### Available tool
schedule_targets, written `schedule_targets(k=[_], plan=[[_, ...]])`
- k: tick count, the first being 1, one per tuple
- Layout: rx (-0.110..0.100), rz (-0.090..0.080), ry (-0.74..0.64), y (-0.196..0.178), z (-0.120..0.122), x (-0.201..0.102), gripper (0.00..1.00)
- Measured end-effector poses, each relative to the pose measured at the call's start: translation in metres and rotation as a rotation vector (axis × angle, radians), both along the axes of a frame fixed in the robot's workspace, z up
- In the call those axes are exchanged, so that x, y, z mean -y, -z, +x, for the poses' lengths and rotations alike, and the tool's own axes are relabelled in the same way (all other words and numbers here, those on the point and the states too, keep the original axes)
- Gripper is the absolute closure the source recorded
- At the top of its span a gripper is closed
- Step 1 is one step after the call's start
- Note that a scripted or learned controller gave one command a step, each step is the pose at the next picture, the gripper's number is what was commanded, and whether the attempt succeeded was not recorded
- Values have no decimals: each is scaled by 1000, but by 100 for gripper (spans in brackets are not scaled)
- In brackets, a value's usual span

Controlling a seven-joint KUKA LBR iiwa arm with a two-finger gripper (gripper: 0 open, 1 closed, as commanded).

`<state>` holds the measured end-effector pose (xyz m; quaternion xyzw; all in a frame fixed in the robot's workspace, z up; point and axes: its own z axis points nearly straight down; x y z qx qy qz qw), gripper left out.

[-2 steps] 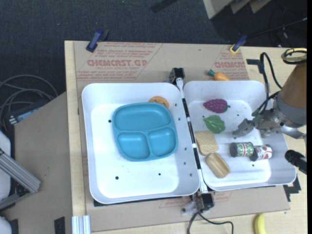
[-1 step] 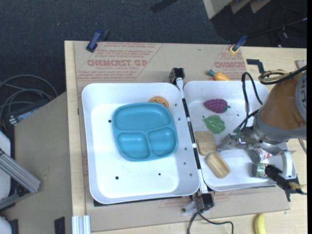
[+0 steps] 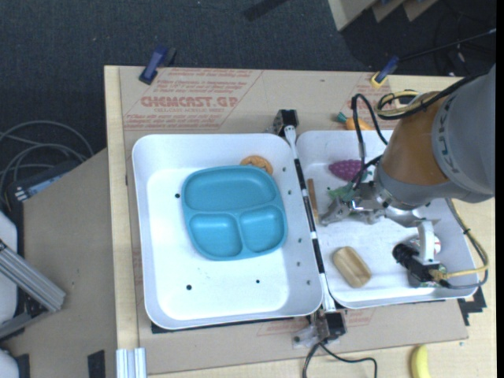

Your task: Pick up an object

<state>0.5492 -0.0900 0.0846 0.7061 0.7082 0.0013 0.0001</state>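
The worktop carries two shallow white bins side by side. The left bin contains a blue divided plate with three compartments, lying flat near the bin's centre. A small round tan item lies just beyond the plate's far right corner, touching or nearly touching its edge.

The right bin contains a purple bunch of grapes in its far part, a tan oblong block in its near part, and a thin brown stick along its left wall. The block lies well apart from the grapes.

The arm enters from the right, its orange band above the wrist. The gripper sits low over the middle of the right bin, between the grapes and the tan block, just right of the stick. The state of the fingers cannot be told: metal parts and a greenish shape there are too small to resolve. No object is visibly held.

A yellow item lies on the worktop's near right edge.
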Motion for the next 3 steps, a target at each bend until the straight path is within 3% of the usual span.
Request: schedule_targets(k=[1, 2, 3], plan=[[2, -3, 2, -21, 66, 23, 0], [-1, -2, 2, 0, 117, 16, 0], [2, -5, 1, -11, 118, 17, 100]])
